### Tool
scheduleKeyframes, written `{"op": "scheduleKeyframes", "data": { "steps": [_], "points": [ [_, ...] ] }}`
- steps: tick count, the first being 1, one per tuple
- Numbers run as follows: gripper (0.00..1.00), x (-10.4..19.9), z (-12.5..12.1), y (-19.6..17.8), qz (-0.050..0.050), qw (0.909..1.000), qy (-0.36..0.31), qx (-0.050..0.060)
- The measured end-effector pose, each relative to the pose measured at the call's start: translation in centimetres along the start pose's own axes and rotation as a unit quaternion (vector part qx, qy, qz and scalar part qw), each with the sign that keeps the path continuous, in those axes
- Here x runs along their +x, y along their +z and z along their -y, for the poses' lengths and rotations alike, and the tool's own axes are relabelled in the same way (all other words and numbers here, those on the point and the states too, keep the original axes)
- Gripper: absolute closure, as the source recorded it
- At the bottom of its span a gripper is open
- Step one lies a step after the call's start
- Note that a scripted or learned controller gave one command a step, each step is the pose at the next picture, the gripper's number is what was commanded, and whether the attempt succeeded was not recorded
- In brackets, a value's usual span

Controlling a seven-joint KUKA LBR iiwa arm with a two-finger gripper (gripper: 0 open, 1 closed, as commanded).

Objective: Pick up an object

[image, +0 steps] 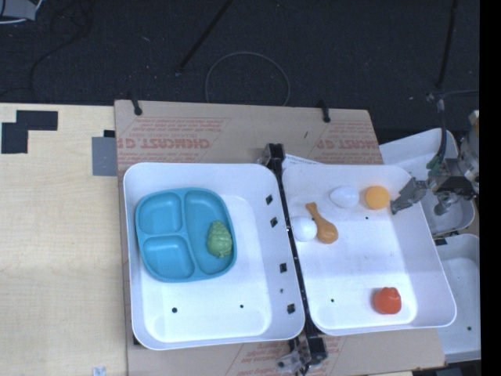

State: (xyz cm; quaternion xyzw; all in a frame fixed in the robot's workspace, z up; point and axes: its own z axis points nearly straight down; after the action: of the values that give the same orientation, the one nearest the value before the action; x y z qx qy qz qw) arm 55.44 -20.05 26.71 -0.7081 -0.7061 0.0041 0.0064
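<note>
- The gripper (429, 193) sits at the right rim of the right bin (356, 288), low over the edge, with the arm reaching in from behind it.
- Its two fingers look spread apart, one slanting down toward the bin, and nothing sits between them.
- Nearest to it, just inward, lies an orange ball (376, 197); a white egg-shaped piece (344, 197) lies just beyond that.
- Farther inward are a tan spoon-like thing (322, 224) and a small white ball (303, 229), touching each other.
- A red tomato-like piece (387, 300) lies well apart from the gripper, toward the bin's near corner.
- The left bin (196, 319), farthest away, holds a blue divided tray (168, 233) with a green lump (220, 240) in one compartment.
- I judge this the approach step: nothing is picked yet.
- Next, the gripper likely needs to move inward over the orange ball, drop, and close around it without nudging it away.
</note>
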Motion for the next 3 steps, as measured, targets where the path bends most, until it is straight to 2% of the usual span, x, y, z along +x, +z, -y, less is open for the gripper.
{"op": "scheduleKeyframes", "data": {
  "steps": [1,3],
  "points": [
    [0.00,0.0,-0.2,-0.7,0.001,1.0000,-0.001,-0.006],
    [0.00,-0.5,1.4,10.1,0.000,1.0000,-0.001,-0.003]
  ]
}}
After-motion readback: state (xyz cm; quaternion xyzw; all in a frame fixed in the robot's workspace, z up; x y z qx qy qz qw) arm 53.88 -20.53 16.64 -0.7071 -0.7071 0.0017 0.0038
